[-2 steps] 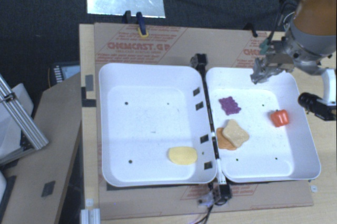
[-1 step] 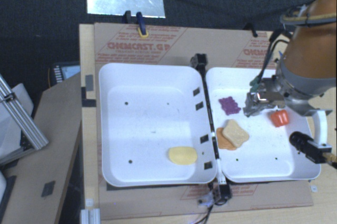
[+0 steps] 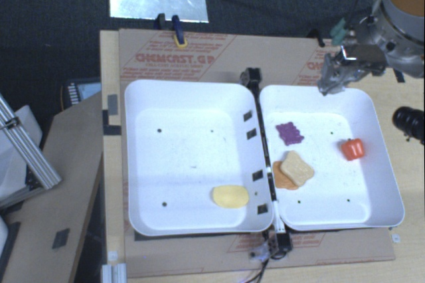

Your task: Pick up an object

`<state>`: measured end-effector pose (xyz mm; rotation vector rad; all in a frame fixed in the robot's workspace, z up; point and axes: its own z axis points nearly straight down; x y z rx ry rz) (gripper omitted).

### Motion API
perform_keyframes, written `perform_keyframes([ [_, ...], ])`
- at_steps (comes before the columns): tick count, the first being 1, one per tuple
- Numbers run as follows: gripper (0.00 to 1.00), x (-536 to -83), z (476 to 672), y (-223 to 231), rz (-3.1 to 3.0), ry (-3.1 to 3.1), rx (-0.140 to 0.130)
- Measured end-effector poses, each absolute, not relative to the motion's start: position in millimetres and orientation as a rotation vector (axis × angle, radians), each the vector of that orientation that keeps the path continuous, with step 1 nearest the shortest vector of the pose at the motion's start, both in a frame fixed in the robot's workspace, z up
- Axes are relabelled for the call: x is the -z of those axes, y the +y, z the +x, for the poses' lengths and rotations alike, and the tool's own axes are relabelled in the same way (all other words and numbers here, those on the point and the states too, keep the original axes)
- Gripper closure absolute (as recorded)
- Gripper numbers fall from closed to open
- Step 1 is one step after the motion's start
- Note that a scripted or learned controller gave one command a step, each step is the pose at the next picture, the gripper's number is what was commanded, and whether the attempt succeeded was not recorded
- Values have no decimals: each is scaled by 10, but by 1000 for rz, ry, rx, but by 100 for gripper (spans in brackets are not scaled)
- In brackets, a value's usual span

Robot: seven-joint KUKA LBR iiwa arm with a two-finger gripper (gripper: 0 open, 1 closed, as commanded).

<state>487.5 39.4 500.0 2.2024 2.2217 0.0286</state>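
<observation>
The grey metal pincer (image 3: 330, 84) hung over the right white plastic bin's (image 3: 378, 122) far rim; its state could not be told. Below-left lay a flat purple piece (image 3: 289, 133).

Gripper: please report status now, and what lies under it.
Gripper above right bin's far rim, holding nothing. Purple piece, orange block, toast lie untouched. Nothing blocks them.
</observation>
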Motion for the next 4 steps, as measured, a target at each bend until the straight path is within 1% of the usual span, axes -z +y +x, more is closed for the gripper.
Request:
perform_keyframes([
  [1, 100, -5375, 4857, 1629, 2201, 2239, -14],
  [2, 100, -5348, 4860, 2115, 2212, 2231, -5],
  [3, 100, -5341, 5442, 2354, 2218, 2223, -5],
  [4, 100, -5464, 5423, 2345, 2214, 2226, -8],
])
